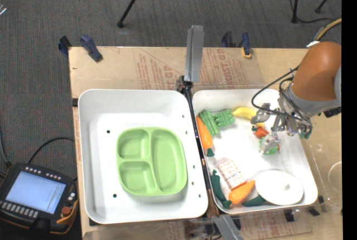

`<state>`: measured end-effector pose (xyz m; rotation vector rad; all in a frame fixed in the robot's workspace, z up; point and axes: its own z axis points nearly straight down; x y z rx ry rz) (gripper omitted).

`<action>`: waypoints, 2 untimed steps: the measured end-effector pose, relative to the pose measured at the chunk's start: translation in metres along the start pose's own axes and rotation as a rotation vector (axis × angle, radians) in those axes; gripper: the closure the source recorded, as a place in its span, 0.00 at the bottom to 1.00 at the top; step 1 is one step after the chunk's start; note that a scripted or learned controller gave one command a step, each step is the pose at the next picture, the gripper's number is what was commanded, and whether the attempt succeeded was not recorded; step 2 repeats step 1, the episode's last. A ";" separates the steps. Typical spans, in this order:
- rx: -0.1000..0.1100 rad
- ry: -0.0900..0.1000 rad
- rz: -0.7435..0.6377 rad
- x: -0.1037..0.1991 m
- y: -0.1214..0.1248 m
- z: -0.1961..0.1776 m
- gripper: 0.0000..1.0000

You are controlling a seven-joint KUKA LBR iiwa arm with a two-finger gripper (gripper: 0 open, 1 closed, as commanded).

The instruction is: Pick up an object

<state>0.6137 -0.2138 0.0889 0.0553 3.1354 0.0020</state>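
Arm: reaches in from the right, orange band above the wrist over the right bin's (pixel 310 174) far right corner.
Gripper (pixel 271 143): low inside the right bin, over its right-middle floor; a small green-and-pale item (pixel 270 147) sits at the fingertips.
Finger state: cannot tell; cabling and wrist hardware crowd the tips, and the view is too small to show a gap or a clamp.
Candidate object: that green-and-pale item, directly at the tips; contact cannot be confirmed.
Other contents, right bin: yellow banana (pixel 244 113) near the far wall, green pea pods (pixel 218 119) beside it, small orange-red piece (pixel 260 132) just beside the gripper, carrot (pixel 204 135) along the left wall, patterned box (pixel 231 171) mid-floor, second carrot (pixel 242 192) and white round plate (pixel 279 187) at the near end.
Left bin (pixel 89 149): holds a green divided tray (pixel 151 162).
Progress: judged as approach done, grasp unverified, nothing lifted clear of the floor.
Left to do: confirm closure on an item, then raise it clear of the bin.
Risk: close clutter near the tips may foul the pick.
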 end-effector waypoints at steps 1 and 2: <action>-0.001 0.004 0.030 0.068 0.001 0.001 0.00; -0.001 0.004 0.030 0.068 0.001 0.001 0.00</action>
